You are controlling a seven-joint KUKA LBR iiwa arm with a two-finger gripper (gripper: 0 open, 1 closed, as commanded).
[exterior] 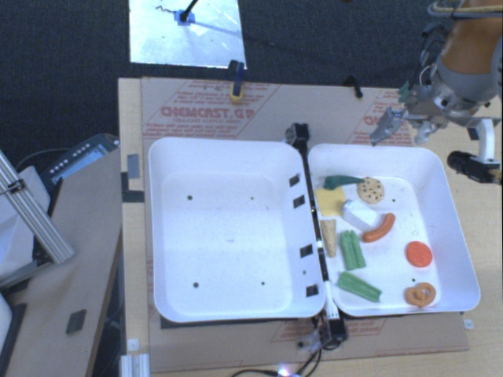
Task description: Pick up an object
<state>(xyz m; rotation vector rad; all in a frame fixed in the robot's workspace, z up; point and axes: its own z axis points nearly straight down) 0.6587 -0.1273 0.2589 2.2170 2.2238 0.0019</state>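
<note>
The right bin holds all the toy food: a round cookie beside a dark green stem piece near the far wall, a yellow wedge touching a white block, an orange sausage, two green pods and, a red disc and an orange ring near the front corner. The left bin sits beside it on the desk. The tool hangs above the right bin's far rim, its jaws apart and gripping nothing
</note>
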